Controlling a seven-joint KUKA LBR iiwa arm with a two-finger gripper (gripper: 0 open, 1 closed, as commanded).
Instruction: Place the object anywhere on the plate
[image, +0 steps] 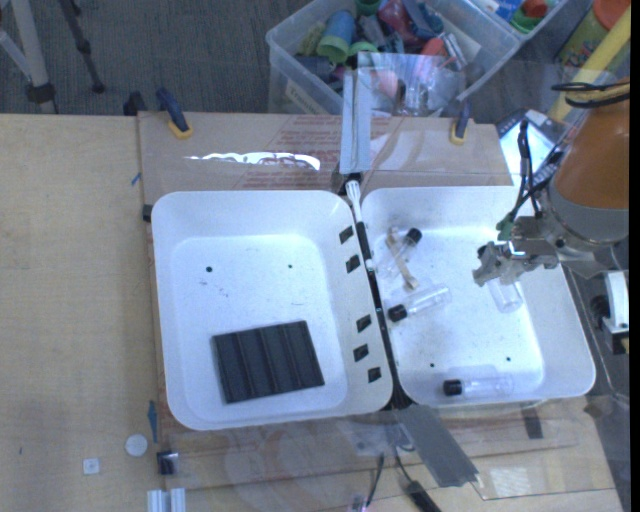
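With a clear plastic vial (507, 293) seemingly pinched beneath the grey two-finger gripper (497, 266) over the right white bin (560, 340), it is best carried level, far leftward, to the ribbed black plate (267, 361) before release.

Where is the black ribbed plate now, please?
In the camera view, the black ribbed plate lies flat in the left bin, toward its near edge, apart from the clear vials in the right bin.

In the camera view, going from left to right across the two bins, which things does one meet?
Black plate → row of black clips on the divider → capped tubes → gripper → arm.
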